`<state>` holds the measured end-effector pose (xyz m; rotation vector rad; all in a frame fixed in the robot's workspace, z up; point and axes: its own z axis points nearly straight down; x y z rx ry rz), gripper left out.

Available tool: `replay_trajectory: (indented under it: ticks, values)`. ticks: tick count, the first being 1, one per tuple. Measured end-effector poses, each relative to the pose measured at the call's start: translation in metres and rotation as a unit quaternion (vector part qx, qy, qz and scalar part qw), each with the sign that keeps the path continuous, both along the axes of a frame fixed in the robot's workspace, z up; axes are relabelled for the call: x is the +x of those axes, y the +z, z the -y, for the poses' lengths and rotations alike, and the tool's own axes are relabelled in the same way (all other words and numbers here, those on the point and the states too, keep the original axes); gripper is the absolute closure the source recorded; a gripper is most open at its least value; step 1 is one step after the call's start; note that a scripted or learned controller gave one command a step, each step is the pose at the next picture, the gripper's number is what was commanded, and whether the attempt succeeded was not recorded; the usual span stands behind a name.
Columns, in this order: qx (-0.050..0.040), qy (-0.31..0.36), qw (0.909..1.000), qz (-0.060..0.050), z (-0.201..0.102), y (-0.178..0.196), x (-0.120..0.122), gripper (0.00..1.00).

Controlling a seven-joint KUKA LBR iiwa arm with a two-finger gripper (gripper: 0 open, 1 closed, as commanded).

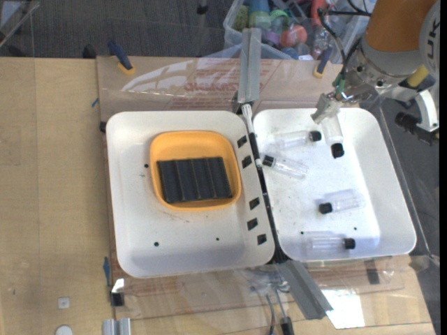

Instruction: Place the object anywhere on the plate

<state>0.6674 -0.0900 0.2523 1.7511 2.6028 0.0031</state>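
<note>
An orange plate [159, 149] sits in the left bin [133, 243] with a black ridged block [193, 179] lying on it. Several clear vials with black caps lie in the right bin [391, 187]. One vial [336, 137] lies cap-down at the back of that bin. My gripper [327, 109] hangs at the bin's back edge, right at that vial's upper end; whether it touches the vial I cannot tell. Another vial [297, 138] lies just left of the gripper.
More vials lie near the divider [284, 165], mid-right [339, 203] and at the front [328, 241]. A metal bar [249, 68] runs back from the strip between the bins. A clear tub of coloured items [286, 12] stands behind the bench.
</note>
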Motion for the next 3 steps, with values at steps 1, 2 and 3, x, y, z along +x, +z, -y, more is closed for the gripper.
replay_trajectory:
  ticks: [1, 2, 3]
  values:
    - [0.0007, 0.112, 0.9937, -0.003, 0.011, -0.04, 0.0, 1.0]
    - [-0.001, 0.223, 0.9748, 0.001, -0.004, 0.009, 0.0, 1.0]
    - [-0.0002, 0.352, 0.9359, -0.002, 0.002, -0.013, -0.006, 1.0]
